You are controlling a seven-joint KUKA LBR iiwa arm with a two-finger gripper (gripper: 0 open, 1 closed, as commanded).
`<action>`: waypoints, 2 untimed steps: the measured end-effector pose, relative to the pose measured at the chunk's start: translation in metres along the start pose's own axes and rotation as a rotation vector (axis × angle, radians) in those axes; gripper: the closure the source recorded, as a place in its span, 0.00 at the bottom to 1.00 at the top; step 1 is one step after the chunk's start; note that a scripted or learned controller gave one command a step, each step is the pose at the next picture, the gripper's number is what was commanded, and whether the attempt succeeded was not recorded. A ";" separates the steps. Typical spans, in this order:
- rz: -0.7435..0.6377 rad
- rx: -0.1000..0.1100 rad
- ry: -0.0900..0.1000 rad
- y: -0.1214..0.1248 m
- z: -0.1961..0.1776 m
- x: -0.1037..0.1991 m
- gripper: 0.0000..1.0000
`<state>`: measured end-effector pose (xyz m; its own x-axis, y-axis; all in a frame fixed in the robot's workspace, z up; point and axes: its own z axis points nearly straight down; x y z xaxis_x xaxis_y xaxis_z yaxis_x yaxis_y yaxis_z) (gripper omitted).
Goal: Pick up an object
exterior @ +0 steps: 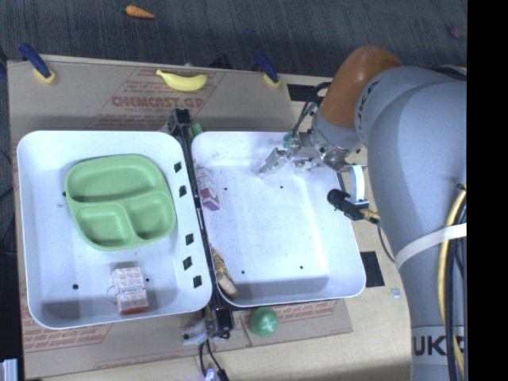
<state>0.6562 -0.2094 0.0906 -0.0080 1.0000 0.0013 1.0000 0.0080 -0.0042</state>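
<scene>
— While the arm point(413, 133) leans in from the right, where is its gripper point(274, 163)?

— Low over the far end of the right bin point(317, 252), near that bin's back wall. The fingers look slightly parted with nothing between them, though they are small and blurred, so I cannot tell for sure.

— How many bins?

— Two white ones, side by side on the cardboard-covered table point(119, 101). The left bin point(40, 213) holds one green divided plate point(119, 201) with three compartments, and one small printed carton point(128, 290) nearer the front.

— And the right one?

— One small red-and-white packet point(208, 190) lies against its left wall, well apart from the gripper. One tan object point(222, 278) sits in the front left corner; I can't tell what it is.

— Anything outside the bins?

— One yellow banana point(182, 78) on the cardboard behind them, one green ball point(263, 321) in front of the right bin, two blue clamps point(36, 62) on the table's far edge, and one orange carrot-like thing point(140, 11) on the dark floor beyond.
</scene>
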 end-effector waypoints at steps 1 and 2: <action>0.002 -0.003 -0.002 -0.091 -0.053 -0.001 0.00; 0.003 -0.005 -0.001 -0.033 -0.081 -0.001 0.00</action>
<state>0.6240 -0.2106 0.1719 -0.0049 1.0000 0.0005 1.0000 0.0049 0.0008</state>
